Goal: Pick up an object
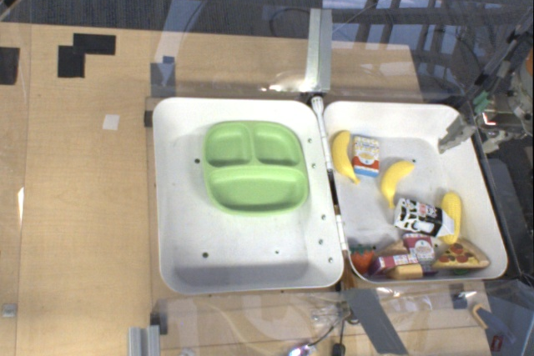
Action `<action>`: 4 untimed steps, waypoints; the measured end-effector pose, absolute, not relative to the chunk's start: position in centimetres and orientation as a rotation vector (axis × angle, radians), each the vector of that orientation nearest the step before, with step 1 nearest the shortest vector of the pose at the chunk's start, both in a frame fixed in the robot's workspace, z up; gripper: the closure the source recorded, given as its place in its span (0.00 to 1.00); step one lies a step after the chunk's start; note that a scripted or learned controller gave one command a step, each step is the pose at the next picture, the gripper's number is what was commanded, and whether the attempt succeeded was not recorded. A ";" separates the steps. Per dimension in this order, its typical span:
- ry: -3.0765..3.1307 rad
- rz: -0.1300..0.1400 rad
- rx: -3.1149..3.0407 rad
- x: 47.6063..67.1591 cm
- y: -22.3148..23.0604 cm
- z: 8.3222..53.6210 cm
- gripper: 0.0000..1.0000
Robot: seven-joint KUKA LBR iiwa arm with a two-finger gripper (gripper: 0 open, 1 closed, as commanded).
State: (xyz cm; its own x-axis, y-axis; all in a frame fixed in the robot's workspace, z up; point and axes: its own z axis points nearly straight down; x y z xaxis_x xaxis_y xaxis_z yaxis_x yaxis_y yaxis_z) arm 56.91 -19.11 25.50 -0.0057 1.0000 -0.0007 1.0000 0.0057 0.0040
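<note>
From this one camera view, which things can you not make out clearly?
- Grey two-finger gripper, camera view: small and blurred at the right bin's far corner; finger state unclear.
- Small printed carton: label too small to read.
- Heap of toy food at the near wall: pieces overlap, so single items are hard to separate.
- Black-and-white patterned box: print unreadable.

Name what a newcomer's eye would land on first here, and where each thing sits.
The green divided plate stands out most, alone in the middle of the left bin. Next come the yellow bananas and small packages crowded in the right bin, mostly along its near edge. The gripper hovers at that bin's far right corner.
</note>
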 end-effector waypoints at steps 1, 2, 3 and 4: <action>2.295 0.004 2.136 56.5 -20.6 27.9 0.00; 2.315 0.004 2.120 58.9 -16.0 16.9 0.00; 2.337 0.014 2.080 58.1 -13.4 9.1 0.00; 2.338 0.025 2.075 58.4 -13.1 10.3 1.00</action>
